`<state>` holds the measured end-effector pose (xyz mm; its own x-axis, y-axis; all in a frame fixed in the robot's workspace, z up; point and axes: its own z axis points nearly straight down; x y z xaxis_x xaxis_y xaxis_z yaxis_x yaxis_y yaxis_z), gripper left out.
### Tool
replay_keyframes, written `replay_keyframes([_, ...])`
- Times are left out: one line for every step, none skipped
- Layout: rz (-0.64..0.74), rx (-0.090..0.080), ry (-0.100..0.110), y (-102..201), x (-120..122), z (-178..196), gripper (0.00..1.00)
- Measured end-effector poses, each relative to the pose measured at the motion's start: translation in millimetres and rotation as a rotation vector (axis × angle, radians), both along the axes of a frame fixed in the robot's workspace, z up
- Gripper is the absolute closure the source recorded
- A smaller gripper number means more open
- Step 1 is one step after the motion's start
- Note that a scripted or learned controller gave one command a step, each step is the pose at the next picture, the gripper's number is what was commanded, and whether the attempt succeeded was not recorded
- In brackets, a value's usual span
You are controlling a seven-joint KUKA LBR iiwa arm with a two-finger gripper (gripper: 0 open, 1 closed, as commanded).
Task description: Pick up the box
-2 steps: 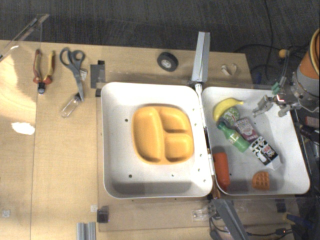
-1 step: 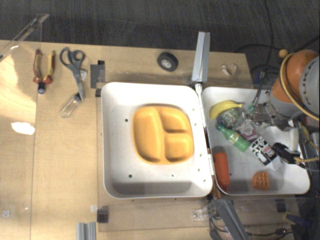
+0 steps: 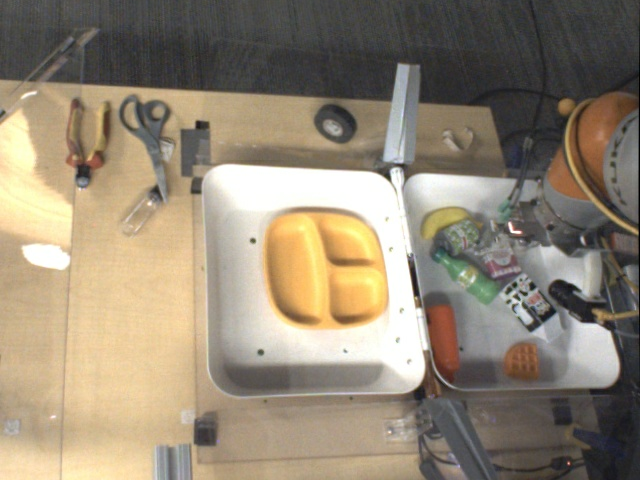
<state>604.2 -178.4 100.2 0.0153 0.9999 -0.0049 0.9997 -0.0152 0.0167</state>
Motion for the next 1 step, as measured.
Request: replay_keyframes([-0.085,0.005,0.009,58.7,-3.6,116.6,1.0])
